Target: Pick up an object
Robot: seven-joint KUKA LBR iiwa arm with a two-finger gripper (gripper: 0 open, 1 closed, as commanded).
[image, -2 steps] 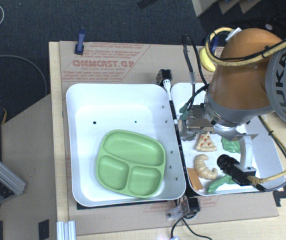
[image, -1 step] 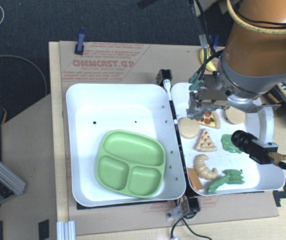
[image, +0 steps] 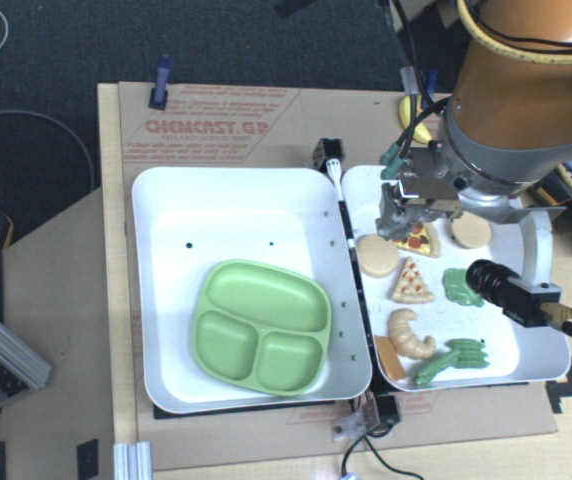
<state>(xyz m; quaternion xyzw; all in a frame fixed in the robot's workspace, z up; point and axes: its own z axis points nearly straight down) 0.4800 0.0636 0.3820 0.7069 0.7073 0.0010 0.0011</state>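
The arm's hand (image: 407,211) hangs low in the right bin (image: 536,368) over a pizza slice (image: 420,238); its grip state cannot be told; nothing looks lifted yet.

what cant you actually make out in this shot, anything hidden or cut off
- Gripper, camera view: the wrist body above covers its fingers, so open or shut cannot be judged.
- Pizza slice under the gripper: its upper part is hidden by the gripper.
- Right bin: the arm covers its far corner and anything lying there.
- Arm: cut off by the top and right edges.
- Orange item at the bin's near left: mostly hidden by the croissant; too little shows to identify.
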